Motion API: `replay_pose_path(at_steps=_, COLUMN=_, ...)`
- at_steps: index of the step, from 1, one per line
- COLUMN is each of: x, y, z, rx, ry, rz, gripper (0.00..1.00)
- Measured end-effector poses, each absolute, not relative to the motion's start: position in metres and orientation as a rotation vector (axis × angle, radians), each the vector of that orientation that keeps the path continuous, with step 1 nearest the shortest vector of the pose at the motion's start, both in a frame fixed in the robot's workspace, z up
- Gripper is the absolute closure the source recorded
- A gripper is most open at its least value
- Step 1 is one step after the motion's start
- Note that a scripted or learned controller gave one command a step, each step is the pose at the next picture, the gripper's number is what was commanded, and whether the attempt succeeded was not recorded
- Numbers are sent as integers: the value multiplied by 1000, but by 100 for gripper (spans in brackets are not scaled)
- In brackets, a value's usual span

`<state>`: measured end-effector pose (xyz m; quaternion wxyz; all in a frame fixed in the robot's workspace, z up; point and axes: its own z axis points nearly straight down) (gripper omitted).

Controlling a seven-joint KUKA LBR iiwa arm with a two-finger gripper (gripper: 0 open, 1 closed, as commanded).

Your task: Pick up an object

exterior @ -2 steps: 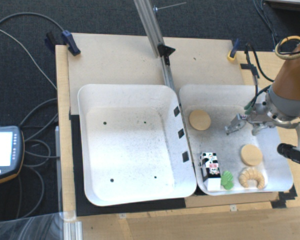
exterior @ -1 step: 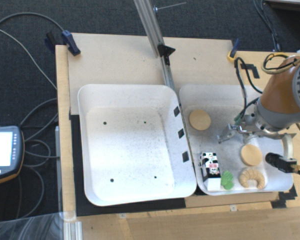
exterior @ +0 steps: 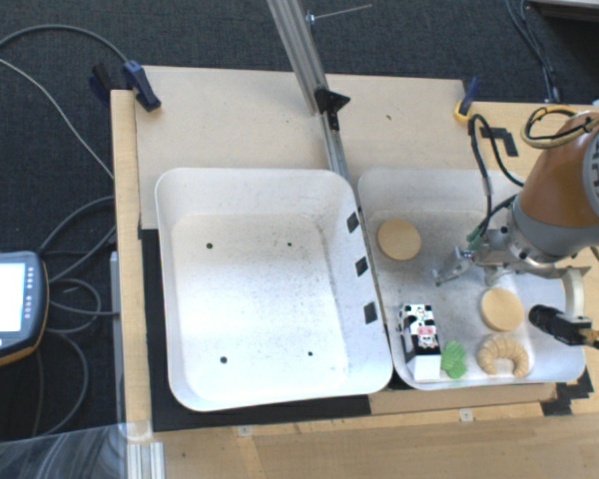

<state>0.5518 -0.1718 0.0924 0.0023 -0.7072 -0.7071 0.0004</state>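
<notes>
The right bin [exterior: 429, 183] holds several small objects. A round tan disc [exterior: 399, 239] lies near its far left. A second tan disc [exterior: 501, 309] sits toward the right. A croissant-shaped piece [exterior: 504, 355] rests at the front right, with a green object [exterior: 453, 359] beside it. Left of those stands a black-and-white carton [exterior: 419, 329]. My gripper [exterior: 451, 270] hangs low over the middle of the right bin, between the two discs, with nothing visibly in it. The grey arm with its orange band [exterior: 559, 193] reaches in from the right.
The left bin [exterior: 180, 193] lies beside the right one, its wall meeting it along a row of black clips [exterior: 361, 265]. A metal pole [exterior: 299, 43] slants up from the back of the bench. Cables [exterior: 489, 143] loop near the arm.
</notes>
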Motion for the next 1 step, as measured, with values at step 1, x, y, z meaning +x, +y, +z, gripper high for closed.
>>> replay_pose_path(at_steps=1, x=553, y=-171, z=104, rx=-2219, ry=-2220, rz=-3, gripper=100)
